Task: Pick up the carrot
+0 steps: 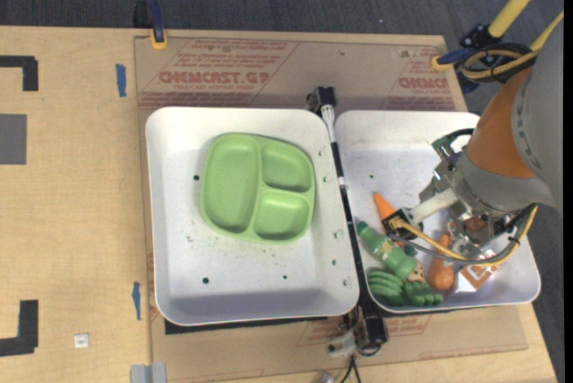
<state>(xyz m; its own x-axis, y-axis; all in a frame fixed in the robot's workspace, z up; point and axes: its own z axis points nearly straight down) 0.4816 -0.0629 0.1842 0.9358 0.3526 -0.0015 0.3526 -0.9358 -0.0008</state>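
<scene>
So the carrot (385, 205) is in the right bin (394, 140), lying tilted near that bin's left wall, pointy end aimed up-left, just above a pile of green stuff. It looks like a toy one, so my guess is light, stiff and a bit slick; the taper means a pinch near the tip would probably squirt out, so I'd go across the thicker end, fingers square to its length.

The gripper (467, 229) hangs low over the right side of the same bin, right of the carrot and not touching it. Honestly can't tell how the gripper is set, too much cable and clutter around it.

Count: two white bins, one green divided plate (258, 186) in the left bin (175, 220), one carrot, one green bottle-ish thing (387, 249), one ridged green piece (387, 285), one round orange thing (440, 276). Rest of the pile is too tangled to sort out.
</scene>
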